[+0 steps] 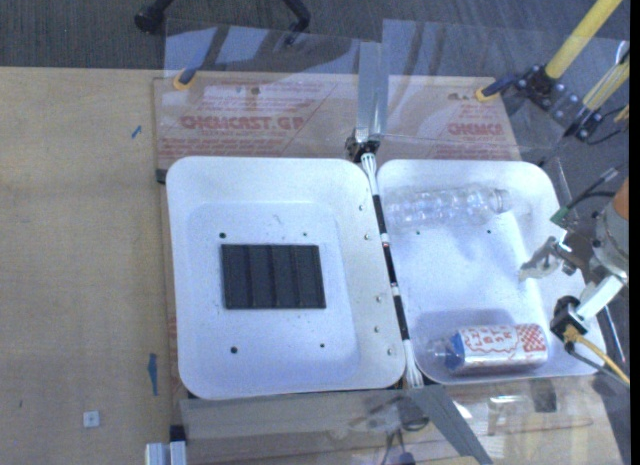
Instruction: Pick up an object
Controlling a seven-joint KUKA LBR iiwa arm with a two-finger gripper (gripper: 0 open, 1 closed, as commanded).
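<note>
The clear plastic bottle (445, 206) lies at the back of the right white bin (470, 283); it is round and could roll away. A red-and-white tube (495, 345) lies at the front. The gripper (560, 263) hangs at the bin's right edge, holding nothing. I cannot tell about its fingers.

I read red lettering, roughly "CHEMCAST GP", on the clear sheet (262, 118) behind the left bin; it repeats, cut off, on the sheet (470, 125) behind the right. The red-and-white tube's (497, 344) print is illegible.
</note>
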